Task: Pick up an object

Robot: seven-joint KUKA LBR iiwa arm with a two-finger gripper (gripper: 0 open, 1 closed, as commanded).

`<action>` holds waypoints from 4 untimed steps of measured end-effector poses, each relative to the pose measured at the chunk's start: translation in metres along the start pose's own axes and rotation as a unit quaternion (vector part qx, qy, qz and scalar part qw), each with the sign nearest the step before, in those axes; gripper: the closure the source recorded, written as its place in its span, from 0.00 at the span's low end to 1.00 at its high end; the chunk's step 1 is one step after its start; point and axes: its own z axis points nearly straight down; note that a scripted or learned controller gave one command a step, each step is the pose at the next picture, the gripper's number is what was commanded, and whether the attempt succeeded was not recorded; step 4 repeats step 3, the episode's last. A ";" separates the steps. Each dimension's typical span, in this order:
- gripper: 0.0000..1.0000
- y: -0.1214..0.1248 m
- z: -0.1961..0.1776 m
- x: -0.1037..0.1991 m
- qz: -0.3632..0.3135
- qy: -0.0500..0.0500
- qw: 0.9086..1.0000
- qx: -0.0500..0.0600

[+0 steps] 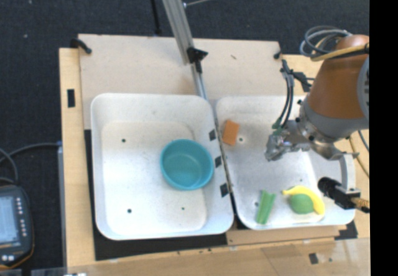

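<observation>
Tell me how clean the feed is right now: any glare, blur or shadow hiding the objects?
Camera view: even lighting, the white bins bright but not blown out; blue bowl, orange block, green stick and the green and yellow items read clearly; the pincer is soft and small, its fingers hard to resolve.

The arm (339, 91) hides part of the right bin (249, 107); the tool (277, 147) looks blurred.

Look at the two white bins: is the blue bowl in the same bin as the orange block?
No, the blue bowl sits in the left bin, the orange block in the right bin.
</observation>
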 end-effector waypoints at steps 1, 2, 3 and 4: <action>1.00 0.011 -0.010 0.054 0.000 0.000 1.000 0.001; 1.00 0.015 -0.015 0.110 0.000 0.000 1.000 0.001; 1.00 0.027 -0.007 0.151 0.001 0.000 1.000 0.002; 1.00 0.027 -0.007 0.151 0.001 0.000 1.000 0.002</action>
